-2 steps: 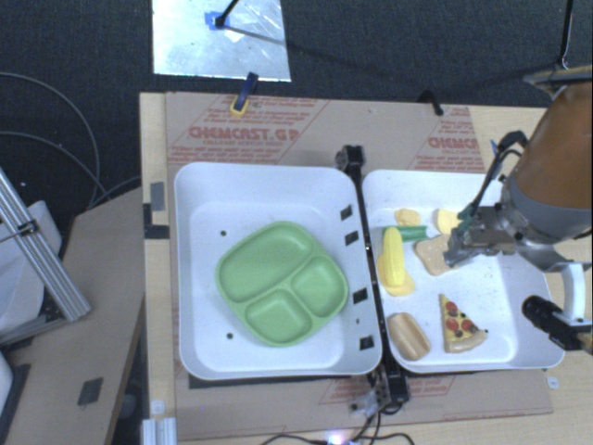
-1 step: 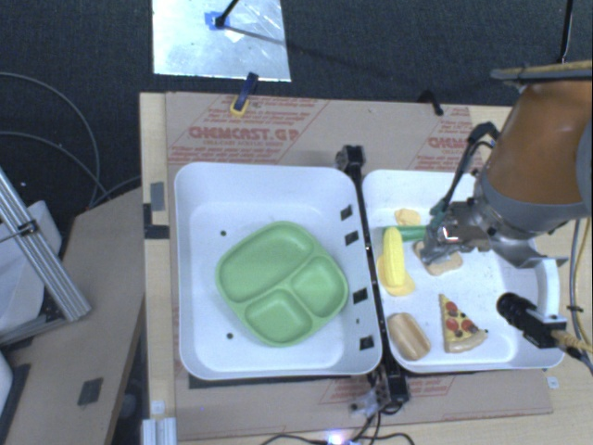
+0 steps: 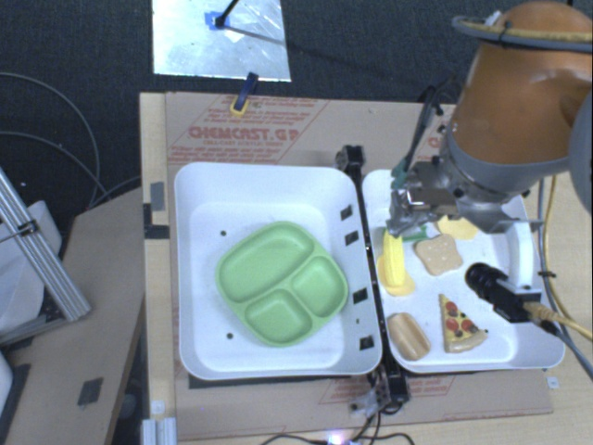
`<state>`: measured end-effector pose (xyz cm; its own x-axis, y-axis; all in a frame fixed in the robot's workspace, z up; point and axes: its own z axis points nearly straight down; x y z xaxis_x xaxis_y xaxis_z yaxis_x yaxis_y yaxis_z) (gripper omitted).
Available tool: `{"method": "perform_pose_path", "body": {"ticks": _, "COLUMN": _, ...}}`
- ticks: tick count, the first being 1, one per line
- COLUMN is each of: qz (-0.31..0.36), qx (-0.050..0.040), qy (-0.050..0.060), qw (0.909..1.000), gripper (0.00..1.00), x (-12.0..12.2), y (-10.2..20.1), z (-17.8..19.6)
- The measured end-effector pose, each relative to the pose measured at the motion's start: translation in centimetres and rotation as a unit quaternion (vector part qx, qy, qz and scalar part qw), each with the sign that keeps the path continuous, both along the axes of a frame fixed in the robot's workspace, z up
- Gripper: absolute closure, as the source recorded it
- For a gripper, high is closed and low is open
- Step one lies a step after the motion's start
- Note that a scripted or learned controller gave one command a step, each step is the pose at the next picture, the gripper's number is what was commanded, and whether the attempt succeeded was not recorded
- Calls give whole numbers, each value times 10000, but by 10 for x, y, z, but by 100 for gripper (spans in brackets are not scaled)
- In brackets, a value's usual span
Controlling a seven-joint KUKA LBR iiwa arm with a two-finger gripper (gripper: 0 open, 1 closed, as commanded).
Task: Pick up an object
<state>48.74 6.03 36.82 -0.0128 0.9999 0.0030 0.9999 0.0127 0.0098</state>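
Bun (image 3: 408,334) & pizza slice (image 3: 460,325) sit at the front of the food bin (image 3: 523,338), below the claw (image 3: 400,219). Yellow corn (image 3: 395,265) lies just under the claw, long way running front to back. Toast (image 3: 437,254) is next to it. Can't tell if claw is open or shut.

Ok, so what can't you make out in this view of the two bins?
1. Pale yellow piece: camera view, mostly hidden under the arm; its kind is unclear.
2. Right bin: camera view, its far right corner is covered by the arm.
3. Pincer: camera view, dark and blurred above the long yellow toy; whether it grips anything cannot be told.
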Motion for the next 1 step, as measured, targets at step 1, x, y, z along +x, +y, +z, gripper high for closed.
{"method": "perform_pose_path", "body": {"ticks": 1, "qz": -43, "qx": -7, "qy": -19, "qw": 10000, "gripper": 100, "x": 0, "y": -21, "z": 90}}
